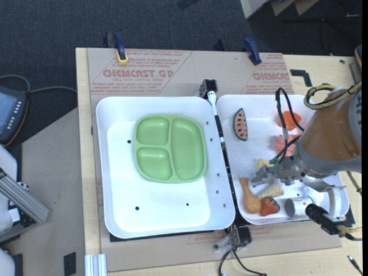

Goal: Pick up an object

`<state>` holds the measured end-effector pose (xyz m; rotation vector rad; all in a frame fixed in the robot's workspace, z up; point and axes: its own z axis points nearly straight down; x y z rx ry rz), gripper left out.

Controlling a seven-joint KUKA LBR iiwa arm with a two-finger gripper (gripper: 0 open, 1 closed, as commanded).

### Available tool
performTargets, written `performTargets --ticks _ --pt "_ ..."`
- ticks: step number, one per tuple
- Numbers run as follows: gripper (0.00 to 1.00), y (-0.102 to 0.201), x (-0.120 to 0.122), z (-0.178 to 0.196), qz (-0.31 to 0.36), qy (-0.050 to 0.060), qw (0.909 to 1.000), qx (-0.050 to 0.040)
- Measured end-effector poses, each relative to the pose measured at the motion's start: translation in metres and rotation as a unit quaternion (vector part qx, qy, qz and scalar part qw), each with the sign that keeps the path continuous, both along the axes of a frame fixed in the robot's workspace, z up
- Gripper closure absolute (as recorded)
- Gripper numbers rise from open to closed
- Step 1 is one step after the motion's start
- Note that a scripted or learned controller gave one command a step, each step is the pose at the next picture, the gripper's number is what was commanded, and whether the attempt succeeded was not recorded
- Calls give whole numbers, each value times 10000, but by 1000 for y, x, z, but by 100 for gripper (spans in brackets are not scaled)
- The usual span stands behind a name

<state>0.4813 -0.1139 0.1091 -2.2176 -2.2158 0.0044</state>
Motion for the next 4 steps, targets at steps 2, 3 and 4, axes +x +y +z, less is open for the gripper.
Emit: performTargets --ticks 2,3,4 --pt "100 1 0 -14 -1 -35 10000 -11" --pt "100 11 -2 40 12 -62 10000 -21" --pt "100 11 1 82 9 -62 10000 -24"
